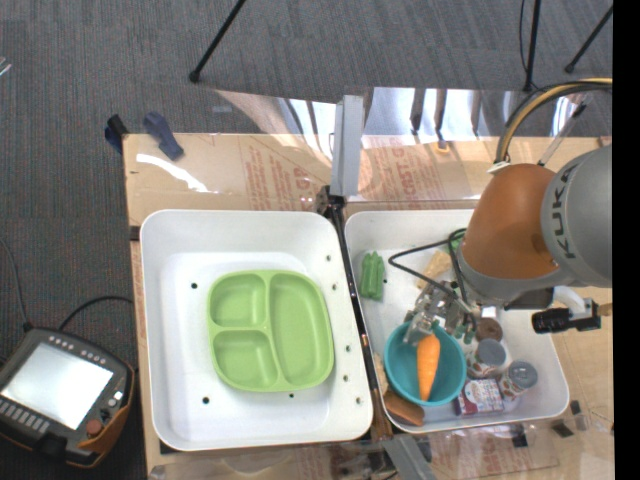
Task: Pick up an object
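Cardboard-topped counter (250, 173) carrying two white bins

The left bin (170, 258) sits directly on the counter, the right bin (385, 230) touching or nearly touching its right side (a thin dark seam runs between them); beyond the left bin's far-left corner lies a dark blue object (160, 134).

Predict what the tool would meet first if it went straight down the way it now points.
Probably the carrot lying in the teal bowl: the tool points down just above it, though depth is hard to judge.
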`<state>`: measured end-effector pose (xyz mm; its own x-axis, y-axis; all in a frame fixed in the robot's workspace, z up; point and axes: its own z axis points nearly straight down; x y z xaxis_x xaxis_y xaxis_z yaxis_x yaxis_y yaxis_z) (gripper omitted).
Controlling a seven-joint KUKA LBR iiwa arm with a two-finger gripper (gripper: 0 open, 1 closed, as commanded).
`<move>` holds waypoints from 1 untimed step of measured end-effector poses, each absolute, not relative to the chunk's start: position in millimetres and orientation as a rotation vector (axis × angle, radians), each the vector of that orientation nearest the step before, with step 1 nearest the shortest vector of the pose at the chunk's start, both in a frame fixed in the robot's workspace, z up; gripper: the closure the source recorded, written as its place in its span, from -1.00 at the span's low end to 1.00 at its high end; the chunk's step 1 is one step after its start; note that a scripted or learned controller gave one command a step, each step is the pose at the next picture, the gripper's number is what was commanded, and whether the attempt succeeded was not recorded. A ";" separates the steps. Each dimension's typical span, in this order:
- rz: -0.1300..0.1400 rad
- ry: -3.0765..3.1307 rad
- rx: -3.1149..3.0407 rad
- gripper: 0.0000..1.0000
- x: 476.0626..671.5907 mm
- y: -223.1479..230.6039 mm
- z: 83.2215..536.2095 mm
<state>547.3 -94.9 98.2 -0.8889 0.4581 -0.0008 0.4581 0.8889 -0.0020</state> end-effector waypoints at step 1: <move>0.004 3.036 0.754 1.00 553.9 -57.3 212.3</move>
<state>553.9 -57.3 212.3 -0.8837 0.4679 -0.0124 0.4679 0.8838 0.0056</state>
